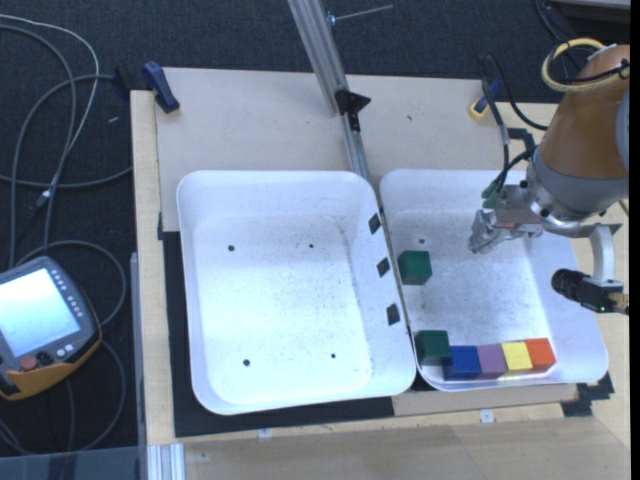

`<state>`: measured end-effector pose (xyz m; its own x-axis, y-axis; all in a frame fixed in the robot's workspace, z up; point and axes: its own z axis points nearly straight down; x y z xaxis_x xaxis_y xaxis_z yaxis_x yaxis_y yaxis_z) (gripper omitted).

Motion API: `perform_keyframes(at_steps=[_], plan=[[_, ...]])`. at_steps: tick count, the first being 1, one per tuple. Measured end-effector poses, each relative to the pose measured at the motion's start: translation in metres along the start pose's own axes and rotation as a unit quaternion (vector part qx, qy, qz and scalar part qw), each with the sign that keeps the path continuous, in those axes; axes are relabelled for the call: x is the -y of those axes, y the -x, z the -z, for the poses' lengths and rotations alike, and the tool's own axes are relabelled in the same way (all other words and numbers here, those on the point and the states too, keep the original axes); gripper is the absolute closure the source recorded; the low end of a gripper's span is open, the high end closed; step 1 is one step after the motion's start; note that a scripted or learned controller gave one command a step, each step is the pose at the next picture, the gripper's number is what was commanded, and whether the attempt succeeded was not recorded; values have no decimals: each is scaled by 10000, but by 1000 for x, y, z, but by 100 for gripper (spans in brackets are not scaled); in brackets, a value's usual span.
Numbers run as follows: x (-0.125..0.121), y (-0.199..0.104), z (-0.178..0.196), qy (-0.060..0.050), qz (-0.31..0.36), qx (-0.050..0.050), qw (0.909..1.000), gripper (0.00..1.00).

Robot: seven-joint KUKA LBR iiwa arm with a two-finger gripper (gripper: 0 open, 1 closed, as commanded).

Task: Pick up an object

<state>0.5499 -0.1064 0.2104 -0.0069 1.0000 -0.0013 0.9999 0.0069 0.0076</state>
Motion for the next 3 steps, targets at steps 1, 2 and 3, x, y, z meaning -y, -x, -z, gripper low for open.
perform_keyframes(at_steps=[1, 2, 3], plan=[[-1, 0, 11, 10, 8, 3, 10000, 100], [-46, -73, 5, -20, 14, -22, 10000, 100], [-45, -67, 5, -36, -27, -3, 10000, 0]])
